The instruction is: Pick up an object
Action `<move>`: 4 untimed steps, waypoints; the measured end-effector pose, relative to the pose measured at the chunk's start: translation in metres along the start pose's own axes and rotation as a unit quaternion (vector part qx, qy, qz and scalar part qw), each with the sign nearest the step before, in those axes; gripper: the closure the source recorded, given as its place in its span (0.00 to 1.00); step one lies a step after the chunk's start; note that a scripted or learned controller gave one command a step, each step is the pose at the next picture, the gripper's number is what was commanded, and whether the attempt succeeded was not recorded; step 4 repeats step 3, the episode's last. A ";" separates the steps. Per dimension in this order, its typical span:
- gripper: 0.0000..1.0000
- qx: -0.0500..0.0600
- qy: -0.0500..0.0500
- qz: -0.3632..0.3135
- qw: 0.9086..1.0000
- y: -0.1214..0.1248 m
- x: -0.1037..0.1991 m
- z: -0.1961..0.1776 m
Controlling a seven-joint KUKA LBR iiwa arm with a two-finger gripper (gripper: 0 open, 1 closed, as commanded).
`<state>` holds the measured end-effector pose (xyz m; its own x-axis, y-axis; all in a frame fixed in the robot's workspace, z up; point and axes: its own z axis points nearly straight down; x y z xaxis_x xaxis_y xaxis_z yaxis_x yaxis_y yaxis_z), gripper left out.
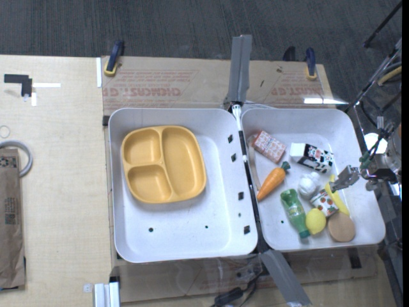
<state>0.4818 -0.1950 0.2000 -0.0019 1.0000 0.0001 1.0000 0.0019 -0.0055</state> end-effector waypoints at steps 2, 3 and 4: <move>1.00 0.000 0.000 0.030 1.000 0.038 0.009 0.104; 1.00 0.000 -0.001 0.072 0.997 0.064 0.020 -0.012; 1.00 0.000 -0.001 0.072 0.997 0.064 0.020 -0.012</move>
